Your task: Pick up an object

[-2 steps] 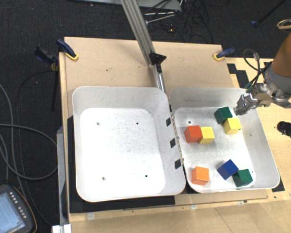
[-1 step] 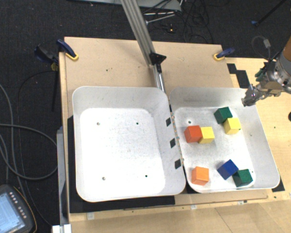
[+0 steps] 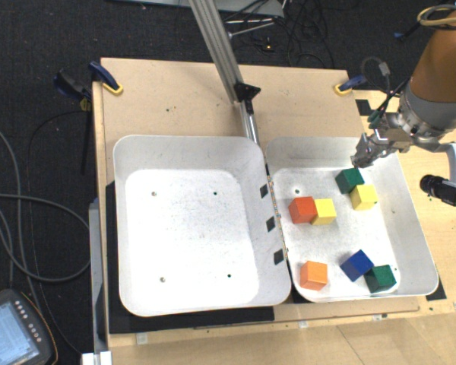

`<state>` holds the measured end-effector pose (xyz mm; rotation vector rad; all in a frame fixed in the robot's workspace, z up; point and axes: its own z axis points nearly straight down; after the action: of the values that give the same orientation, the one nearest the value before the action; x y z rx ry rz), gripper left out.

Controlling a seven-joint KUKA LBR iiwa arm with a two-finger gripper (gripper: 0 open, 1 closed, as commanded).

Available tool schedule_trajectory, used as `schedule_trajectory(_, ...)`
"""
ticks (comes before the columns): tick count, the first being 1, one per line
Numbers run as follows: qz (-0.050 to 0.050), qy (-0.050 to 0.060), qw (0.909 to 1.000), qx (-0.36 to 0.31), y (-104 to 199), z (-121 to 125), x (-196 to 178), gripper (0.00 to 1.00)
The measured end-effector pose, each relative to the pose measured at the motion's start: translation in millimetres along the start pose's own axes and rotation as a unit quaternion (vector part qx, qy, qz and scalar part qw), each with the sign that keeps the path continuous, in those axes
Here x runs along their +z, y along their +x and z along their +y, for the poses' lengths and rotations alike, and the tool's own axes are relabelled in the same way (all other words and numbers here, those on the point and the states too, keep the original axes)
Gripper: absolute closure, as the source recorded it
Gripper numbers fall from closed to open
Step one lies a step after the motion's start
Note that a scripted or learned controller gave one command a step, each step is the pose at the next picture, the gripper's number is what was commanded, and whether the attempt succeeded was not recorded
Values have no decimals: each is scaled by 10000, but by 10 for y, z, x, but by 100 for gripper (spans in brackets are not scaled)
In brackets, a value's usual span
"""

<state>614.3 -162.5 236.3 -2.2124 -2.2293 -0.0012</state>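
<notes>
End effector (image 3: 362,157) | low over right bin (image 3: 410,204), beside green cube (image 3: 349,179) | finger state unclear

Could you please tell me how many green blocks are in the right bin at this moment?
2. One green block sits near the bin's far side, just below the gripper and touching a yellow block. The other green block lies at the near right corner, against a blue block.

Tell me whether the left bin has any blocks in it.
None. The left bin shows bare white floor; all seven blocks sit in the right bin.
</notes>
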Motion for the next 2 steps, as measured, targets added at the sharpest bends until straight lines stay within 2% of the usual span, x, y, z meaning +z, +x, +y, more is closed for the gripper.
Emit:
schedule_trajectory(1, -2, -9, 10000, -2, 470, 105, -53, 100)
schedule_trajectory(2, 3, 6, 10000, -2, 991, 134, 66, 100)
